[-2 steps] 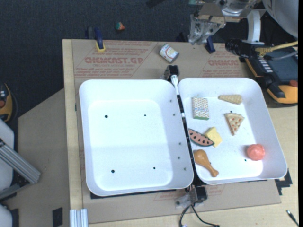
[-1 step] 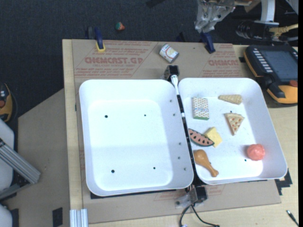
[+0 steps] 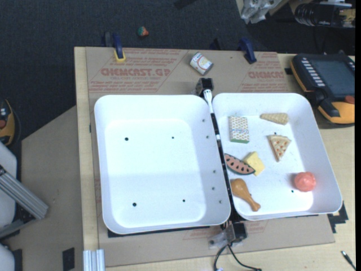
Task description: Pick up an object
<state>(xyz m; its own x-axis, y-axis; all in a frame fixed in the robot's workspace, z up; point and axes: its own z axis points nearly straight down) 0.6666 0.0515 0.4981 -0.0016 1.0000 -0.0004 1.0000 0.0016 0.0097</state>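
Note:
The right bin (image 3: 316, 151) holds several toy foods. A patterned green and pink box (image 3: 238, 129) lies near its left wall. A tan bread piece (image 3: 274, 118) and a pizza slice (image 3: 279, 147) sit further right. A watermelon slice (image 3: 238, 164) touches a yellow cheese wedge (image 3: 255, 162). A chicken drumstick (image 3: 245, 192) lies at the front left, and a red ball-like fruit (image 3: 304, 181) at the front right. My gripper (image 3: 257, 5) hangs high at the top of the view, beyond the bench's far edge, well away from every object, with nothing visibly in it.
The left bin (image 3: 107, 151) stands beside the right one, their rims touching. A small white box (image 3: 201, 63) lies on the cardboard behind the bins. Two blue clamps (image 3: 118, 47) (image 3: 246, 49) hold the board's far edge. A black and orange pendant (image 3: 330, 81) rests at the right.

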